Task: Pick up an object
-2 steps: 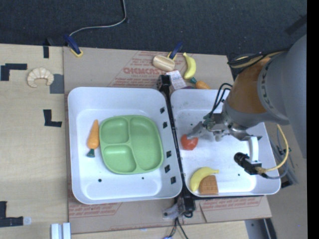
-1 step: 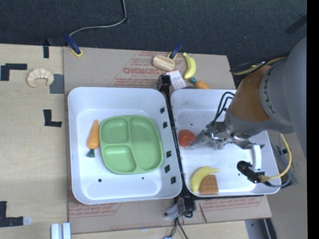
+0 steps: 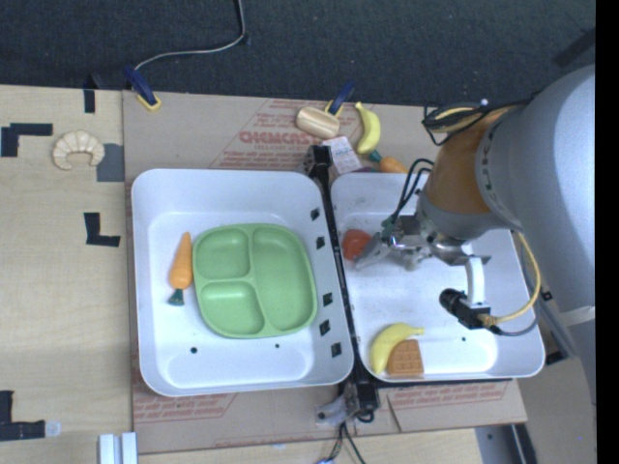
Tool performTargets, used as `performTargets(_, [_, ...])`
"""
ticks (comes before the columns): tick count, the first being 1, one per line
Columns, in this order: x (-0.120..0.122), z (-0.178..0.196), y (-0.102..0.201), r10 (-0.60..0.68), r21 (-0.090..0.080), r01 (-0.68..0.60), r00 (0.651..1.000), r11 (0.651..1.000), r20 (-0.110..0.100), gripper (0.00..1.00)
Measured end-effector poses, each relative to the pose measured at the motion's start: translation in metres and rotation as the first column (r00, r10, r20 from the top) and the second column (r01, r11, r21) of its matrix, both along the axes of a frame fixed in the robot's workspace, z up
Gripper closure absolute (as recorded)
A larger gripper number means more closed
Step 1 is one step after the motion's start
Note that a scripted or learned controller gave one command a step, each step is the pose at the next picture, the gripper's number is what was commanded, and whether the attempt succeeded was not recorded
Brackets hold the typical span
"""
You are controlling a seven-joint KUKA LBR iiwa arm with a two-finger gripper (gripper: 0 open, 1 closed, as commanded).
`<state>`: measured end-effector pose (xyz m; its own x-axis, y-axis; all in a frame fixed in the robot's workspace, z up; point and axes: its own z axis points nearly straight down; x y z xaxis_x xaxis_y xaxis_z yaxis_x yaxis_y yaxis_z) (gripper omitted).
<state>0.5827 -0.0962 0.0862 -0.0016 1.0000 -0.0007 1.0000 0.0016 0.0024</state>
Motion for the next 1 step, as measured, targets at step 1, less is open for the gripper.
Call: performTargets(1, [-0.0684, 0.0170, -0.0280, -0.003, 0.000, 0.003, 1.000, 1.000, -0.005, 0.00])
